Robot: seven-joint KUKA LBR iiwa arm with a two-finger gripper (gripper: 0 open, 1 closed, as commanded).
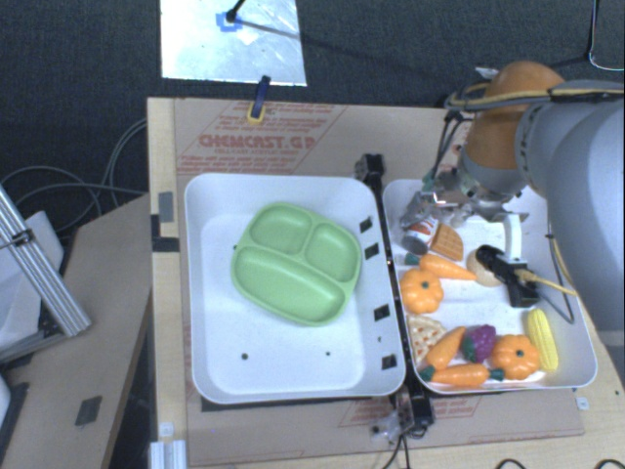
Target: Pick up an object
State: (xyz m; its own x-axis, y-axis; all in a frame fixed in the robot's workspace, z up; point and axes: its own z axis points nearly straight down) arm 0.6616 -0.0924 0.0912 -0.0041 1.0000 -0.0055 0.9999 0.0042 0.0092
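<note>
— Camera view first, from the left: what do we have?

— We see the left bin (210, 360) holding a green divided plate (296, 262) and nothing else. To its right, the right bin (586, 360) is crowded with toy food: a small pumpkin (423, 290), a carrot (446, 266), a cracker (424, 334), a purple piece (479, 340), a second pumpkin (514, 355) and a corn cob (542, 338).

— And the gripper?

— The gripper (426, 215) is low over the far left corner of the right bin, just beside a small red and white item (420, 231). We cannot tell how it is set. We see nothing lifted, so we judge the pick not yet done.

— The surroundings?

— Both bins rest on a brown cardboard sheet (264, 135) over the bench; dark carpet (68, 66) lies beyond, with a shiny square panel (195, 27) far off.
</note>
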